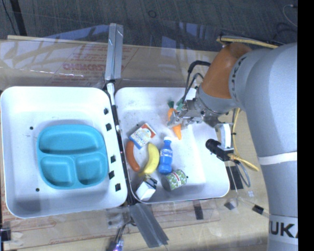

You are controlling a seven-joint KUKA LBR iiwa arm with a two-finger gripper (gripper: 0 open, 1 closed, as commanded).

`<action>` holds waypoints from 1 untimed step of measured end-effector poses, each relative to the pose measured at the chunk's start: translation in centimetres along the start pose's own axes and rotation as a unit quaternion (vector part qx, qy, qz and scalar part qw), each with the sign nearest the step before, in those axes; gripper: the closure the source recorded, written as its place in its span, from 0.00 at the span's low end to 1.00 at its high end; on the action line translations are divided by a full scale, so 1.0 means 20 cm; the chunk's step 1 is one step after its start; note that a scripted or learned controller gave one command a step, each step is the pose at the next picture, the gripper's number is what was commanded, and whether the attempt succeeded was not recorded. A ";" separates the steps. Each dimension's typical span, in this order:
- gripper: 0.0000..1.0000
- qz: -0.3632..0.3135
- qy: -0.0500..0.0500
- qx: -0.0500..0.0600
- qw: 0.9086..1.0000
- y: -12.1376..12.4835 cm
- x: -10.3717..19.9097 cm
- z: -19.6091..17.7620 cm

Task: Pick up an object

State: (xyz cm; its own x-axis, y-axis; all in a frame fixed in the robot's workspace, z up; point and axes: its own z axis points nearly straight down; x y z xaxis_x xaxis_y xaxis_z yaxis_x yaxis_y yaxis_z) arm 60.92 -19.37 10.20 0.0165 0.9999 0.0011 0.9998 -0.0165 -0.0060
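My gripper (179,114) is low over the back middle of the right bin (212,187). An orange carrot-like piece (176,132) lies right under and beside it, with another orange bit at the gripper's left edge. In front of it lie a blue bottle (166,157), a yellow banana (152,159), a brown sausage (131,156) and a small white, red and blue carton (142,136). A green can (175,180) and a white cup (145,190) rest near the bin's front wall.
The left bin (13,140) holds a blue divided tray (72,155). A divider wall with black clips (113,140) separates the bins. The grey arm (267,103) covers the bench to the right.
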 end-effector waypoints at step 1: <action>1.00 -0.031 -0.001 -0.003 1.000 -0.08 -0.02 -0.58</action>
